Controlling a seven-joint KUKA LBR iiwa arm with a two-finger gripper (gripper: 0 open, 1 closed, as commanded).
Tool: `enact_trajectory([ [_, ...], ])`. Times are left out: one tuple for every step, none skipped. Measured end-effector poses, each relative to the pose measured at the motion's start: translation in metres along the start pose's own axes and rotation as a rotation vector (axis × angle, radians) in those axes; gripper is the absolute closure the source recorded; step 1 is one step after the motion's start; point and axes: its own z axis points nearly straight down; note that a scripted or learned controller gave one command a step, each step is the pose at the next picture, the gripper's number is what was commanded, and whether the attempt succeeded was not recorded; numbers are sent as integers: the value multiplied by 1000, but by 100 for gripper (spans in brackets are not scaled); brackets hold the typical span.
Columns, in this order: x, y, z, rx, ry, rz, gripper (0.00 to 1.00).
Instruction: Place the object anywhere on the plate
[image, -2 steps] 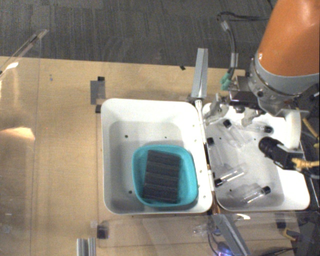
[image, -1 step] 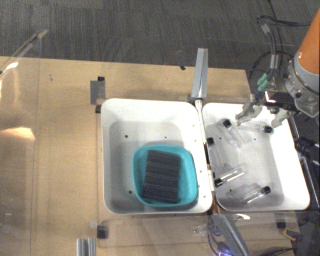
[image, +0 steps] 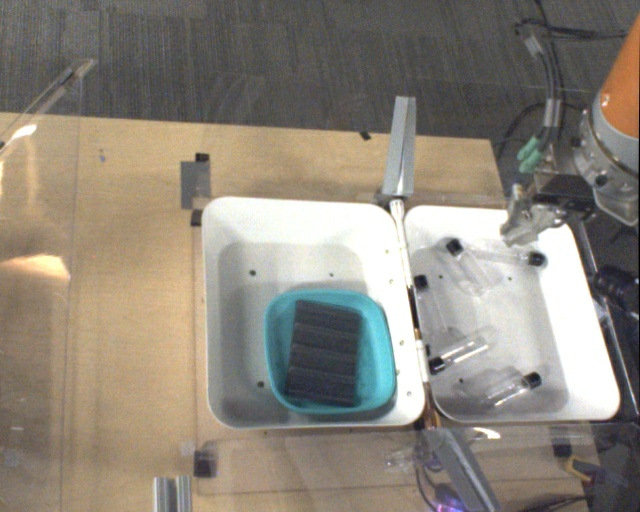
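I watched the feed with the arm (image: 618, 120) sitting at the upper right of the frame, its gripper (image: 520, 225) hanging over the upper right corner of the right bin (image: 590, 400). From this slanted view I could not tell whether the gripper was apart or together, and I saw nothing I could call held. The objects, as I read them, were the clear vials (image: 487, 268) with black caps scattered across the right bin: one pair near the top centre, one (image: 458, 351) low at the left side, another (image: 508, 387) toward the lower right. They were transparent and hard to outline against the white floor. The teal plate (image: 377, 335) lay in the lower part of the left bin (image: 225, 300), and a dark ribbed block (image: 323, 352) already covered most of its middle, leaving a bare margin around the edges. I judged the job to be at the picking step, with no vial yet on the plate. The next move seemed to call for a descent onto one vial, probably the nearest at the top, then a carry leftward over the divider (image: 405, 290) between the bins.
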Motion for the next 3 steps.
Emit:
enact_trajectory([
  [51, 0, 169, 17, 2, -62, 100],
  [34, 16, 61, 8, 3, -255, 100],
  [80, -11, 176, 16, 3, -130, 100],
])
